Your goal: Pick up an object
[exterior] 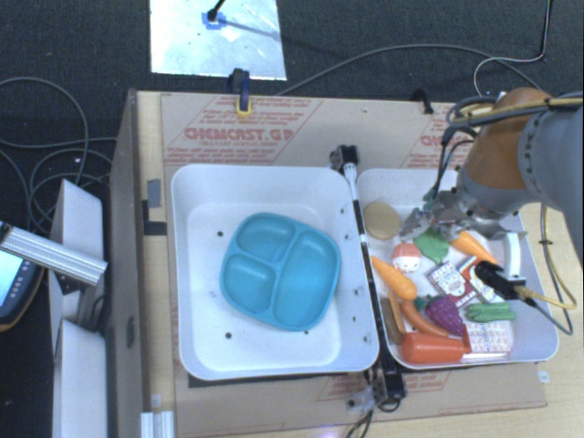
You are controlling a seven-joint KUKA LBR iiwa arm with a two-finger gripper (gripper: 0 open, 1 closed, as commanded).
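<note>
A dark carpet floor surrounds the cardboard-covered bench [274,121]. The left bin [196,208] holds a blue divided plate [280,270]. The right bin [538,336] is full of toy food, among it an orange carrot [392,277]. The gripper [431,215] hangs above these toys; whether its jaws are spread I cannot tell.

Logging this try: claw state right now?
Claw: low in the right bin above the toy pile; open or shut cannot be told, and nothing is visibly held.
</note>
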